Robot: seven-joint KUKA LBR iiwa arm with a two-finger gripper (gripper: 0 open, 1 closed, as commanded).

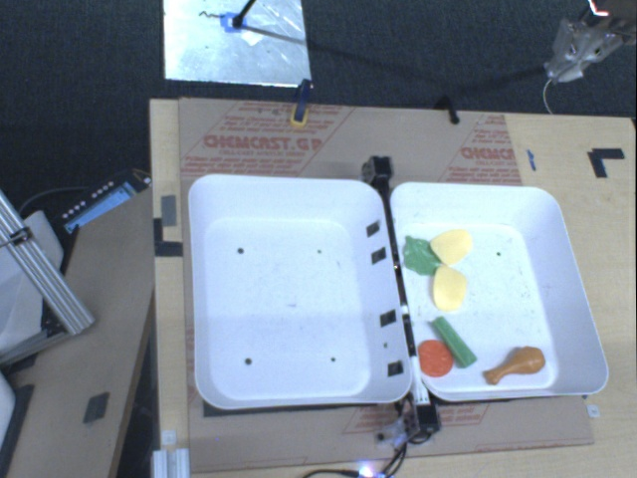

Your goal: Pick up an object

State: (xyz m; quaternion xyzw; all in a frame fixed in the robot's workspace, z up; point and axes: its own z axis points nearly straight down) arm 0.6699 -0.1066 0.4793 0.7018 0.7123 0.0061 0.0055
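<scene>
A: In the right bin (557, 267), toward its 9 o'clock wall, all the pickable things lie together: two yellow pieces, the upper (453, 246) and the lower (449, 289), a green leaf-shaped piece (420, 257) touching the upper one, a red round piece (435, 358) with a green stick (454, 340) leaning over it, and a brown toy drumstick (516, 363) at about 5 o'clock.

B: And the end effector?

A: Up at 1 o'clock of the view, the end effector (575, 60) hangs over the dark floor (80, 68), well apart from both bins. It is too small and blurred; I cannot tell whether it is released or clenched, and nothing shows in it.

B: So how far along is the pick?

A: I judge it barely begun. Every item rests on the bin floor, none lifted. What is left is the whole job: travel over the right bin, descend on one piece, grip, raise.

B: The left bin (289, 287)?

A: Bare white floor on the worktop (617, 297), not part of this step.
</scene>
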